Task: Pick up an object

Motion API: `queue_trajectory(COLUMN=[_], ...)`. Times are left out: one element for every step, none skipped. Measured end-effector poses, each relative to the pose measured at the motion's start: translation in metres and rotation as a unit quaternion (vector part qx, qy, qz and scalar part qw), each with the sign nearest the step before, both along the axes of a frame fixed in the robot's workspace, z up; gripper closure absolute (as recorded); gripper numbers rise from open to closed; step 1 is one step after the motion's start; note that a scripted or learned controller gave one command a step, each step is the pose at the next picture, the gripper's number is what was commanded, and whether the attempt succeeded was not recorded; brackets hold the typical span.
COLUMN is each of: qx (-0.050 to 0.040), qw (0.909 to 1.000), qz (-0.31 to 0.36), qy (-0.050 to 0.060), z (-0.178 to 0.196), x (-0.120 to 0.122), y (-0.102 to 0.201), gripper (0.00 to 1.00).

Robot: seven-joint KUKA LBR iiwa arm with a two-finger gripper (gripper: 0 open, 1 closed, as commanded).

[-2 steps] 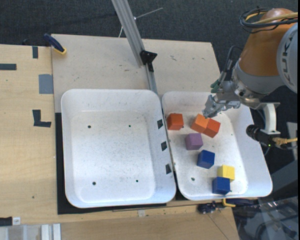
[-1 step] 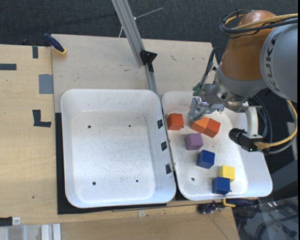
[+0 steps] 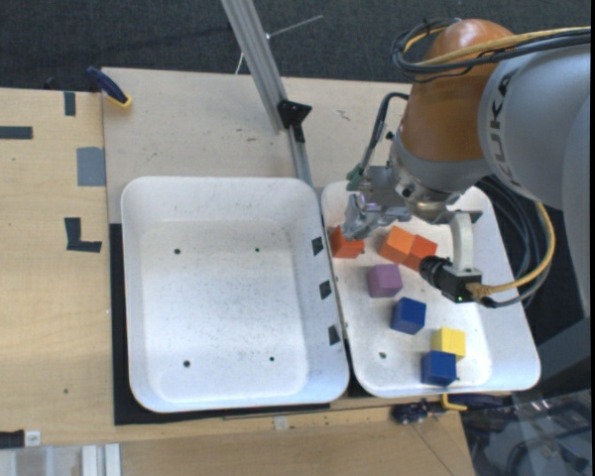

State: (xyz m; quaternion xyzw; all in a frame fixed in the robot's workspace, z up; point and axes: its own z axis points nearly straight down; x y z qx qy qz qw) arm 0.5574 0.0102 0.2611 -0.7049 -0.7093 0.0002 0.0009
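1. Two white bins sit side by side on the counter (image 3: 40, 296), which is pale wood with a few grey tape marks at its left side.
2. Far left at the back, a small blue and yellow clamp (image 3: 109, 85) lies on the counter edge.
3. Next comes the left bin (image 3: 144, 296), wide and shallow, with a few dark dots on its floor.
4. Behind it, a grey metal pole (image 3: 263, 62) slants down from the top of the view to the gap between the bins.
5. Beside it is the right bin (image 3: 511, 360), which carries all the blocks.
6. At that bin's left edge, a red block (image 3: 347, 248) lies just under the jaws (image 3: 356, 224); the fingertips sit at or on its top, and I cannot tell whether they are wide, narrow or gripping it.
7. Near the middle, a purple block (image 3: 384, 280) lies just right of the red one.
8. An orange block (image 3: 409, 246) lies behind the purple one, close under the wrist.
9. Toward the front, a blue cube (image 3: 409, 315) rests alone.
10. Farther front, a yellow block (image 3: 449, 341) touches a second blue cube (image 3: 439, 367).
11. From the right, the grey arm (image 3: 535, 107) with its orange band reaches over the bin's back half, cables looping down its side.
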Motion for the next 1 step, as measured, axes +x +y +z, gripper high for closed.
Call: queue_trajectory(qx=[0.0003], qw=[1.0000], qz=[0.001], qy=[0.000], z=[0.0005], x=[-0.0012], y=[0.0550], gripper=[1.00])
